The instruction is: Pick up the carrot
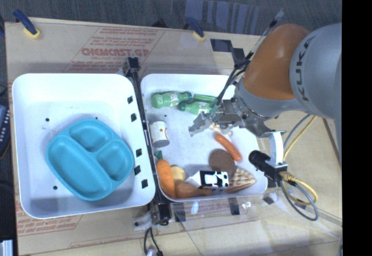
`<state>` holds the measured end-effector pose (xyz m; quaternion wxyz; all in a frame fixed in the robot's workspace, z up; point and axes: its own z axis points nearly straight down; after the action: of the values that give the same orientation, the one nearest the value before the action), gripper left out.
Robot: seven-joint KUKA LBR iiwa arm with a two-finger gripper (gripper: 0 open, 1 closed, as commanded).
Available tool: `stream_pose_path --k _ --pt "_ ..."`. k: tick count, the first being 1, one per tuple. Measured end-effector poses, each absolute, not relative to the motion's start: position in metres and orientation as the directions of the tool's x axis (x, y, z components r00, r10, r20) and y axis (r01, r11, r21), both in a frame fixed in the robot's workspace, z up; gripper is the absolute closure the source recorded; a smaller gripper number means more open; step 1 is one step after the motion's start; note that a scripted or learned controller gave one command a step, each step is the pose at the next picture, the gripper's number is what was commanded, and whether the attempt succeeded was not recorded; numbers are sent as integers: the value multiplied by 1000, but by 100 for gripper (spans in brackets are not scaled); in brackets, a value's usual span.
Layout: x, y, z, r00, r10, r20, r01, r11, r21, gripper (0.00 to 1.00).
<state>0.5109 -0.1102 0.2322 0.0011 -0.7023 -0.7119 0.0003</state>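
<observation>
Lying in right bin's front-left corner, carrot (pixel 165 175); pincer (pixel 204 122) well apart

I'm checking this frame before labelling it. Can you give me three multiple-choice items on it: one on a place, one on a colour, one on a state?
1. Where does the blue divided plate lie?
A. in the left bin
B. in the right bin
C. on the bench outside the bins

2. What colour are the two bottles at the far side of the right bin?
A. red
B. green
C. white

3. How does the gripper stand to the carrot?
A. clamped on it
B. apart from it, over the bin's middle
C. over the left bin

Answers: 1 A, the plate sits in the left bin. 2 B, both are green. 3 B, the carrot lies at the near left corner, away from the gripper.
</observation>
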Motion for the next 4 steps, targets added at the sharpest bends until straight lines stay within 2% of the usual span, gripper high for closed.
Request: stream_pose_path --k 1,2,3,4 --pt "475 -76 190 -74 997 2 997 74 -11 0" --pt "476 -103 93 115 993 -5 993 -115 -2 0" --pt "484 -59 192 294 956 0 956 -294 -7 0" --pt "475 -94 91 -24 1000 6 1000 24 -10 0"
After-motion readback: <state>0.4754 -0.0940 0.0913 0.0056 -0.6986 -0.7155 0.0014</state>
